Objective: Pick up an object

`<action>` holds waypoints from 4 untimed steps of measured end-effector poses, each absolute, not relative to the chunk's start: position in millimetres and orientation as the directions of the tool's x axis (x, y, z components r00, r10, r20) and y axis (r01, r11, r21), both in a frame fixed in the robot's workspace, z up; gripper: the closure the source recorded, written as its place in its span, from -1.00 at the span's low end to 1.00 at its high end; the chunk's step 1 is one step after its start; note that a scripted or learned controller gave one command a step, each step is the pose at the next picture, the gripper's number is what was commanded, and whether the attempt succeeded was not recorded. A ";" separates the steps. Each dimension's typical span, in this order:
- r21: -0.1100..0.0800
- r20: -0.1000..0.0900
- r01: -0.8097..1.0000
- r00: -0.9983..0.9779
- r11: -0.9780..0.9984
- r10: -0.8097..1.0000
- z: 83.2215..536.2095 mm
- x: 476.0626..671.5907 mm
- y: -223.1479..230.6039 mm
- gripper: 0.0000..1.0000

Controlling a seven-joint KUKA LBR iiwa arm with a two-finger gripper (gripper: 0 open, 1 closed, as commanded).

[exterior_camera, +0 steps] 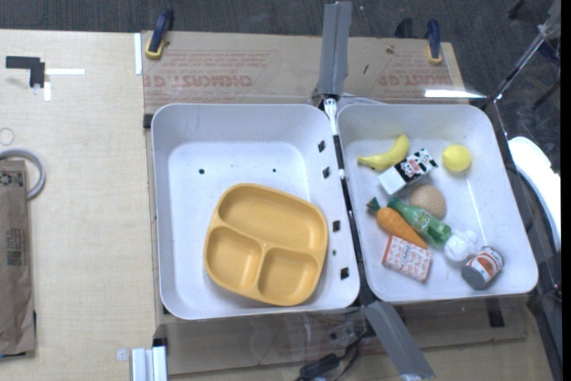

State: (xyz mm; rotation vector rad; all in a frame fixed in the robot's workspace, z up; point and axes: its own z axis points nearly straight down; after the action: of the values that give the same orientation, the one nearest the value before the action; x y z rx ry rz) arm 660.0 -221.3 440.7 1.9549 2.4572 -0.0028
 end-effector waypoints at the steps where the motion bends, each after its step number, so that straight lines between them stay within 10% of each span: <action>1: -0.002 -0.001 0.946 -0.324 0.324 0.946 440.4 660.0 -221.3 1.00; 4: 0.000 -0.004 0.024 -1.000 1.000 0.024 442.3 645.3 -217.2 1.00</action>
State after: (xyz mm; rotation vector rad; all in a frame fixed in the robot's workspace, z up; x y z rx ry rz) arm 645.3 -217.2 442.3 0.0382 3.1376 0.0002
